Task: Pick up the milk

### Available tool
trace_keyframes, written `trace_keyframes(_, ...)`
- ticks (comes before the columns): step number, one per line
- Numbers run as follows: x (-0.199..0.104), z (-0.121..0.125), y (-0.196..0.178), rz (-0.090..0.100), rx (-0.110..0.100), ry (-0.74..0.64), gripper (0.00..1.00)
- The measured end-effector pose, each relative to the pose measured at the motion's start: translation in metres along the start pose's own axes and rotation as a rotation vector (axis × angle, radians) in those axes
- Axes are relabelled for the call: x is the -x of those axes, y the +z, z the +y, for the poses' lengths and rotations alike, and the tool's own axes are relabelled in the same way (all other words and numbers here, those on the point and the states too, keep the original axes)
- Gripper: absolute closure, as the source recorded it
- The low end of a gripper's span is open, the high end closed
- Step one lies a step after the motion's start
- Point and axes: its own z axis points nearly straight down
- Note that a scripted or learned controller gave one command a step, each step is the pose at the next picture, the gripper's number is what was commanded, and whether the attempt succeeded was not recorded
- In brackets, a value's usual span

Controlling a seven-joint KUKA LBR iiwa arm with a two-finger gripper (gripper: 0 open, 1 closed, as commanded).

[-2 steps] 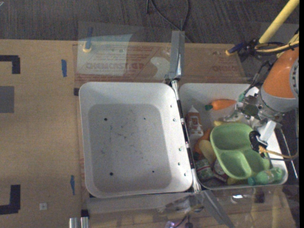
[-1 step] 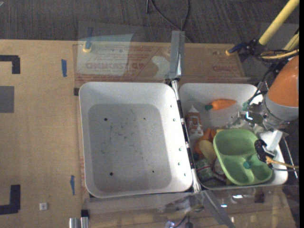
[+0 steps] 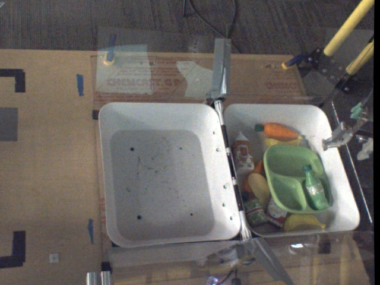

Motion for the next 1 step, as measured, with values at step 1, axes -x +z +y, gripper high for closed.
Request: trace_keyframes(1, -0.0351, -0.0300, 0.0485, 0.001, -0.004, 0.071, 0.00)
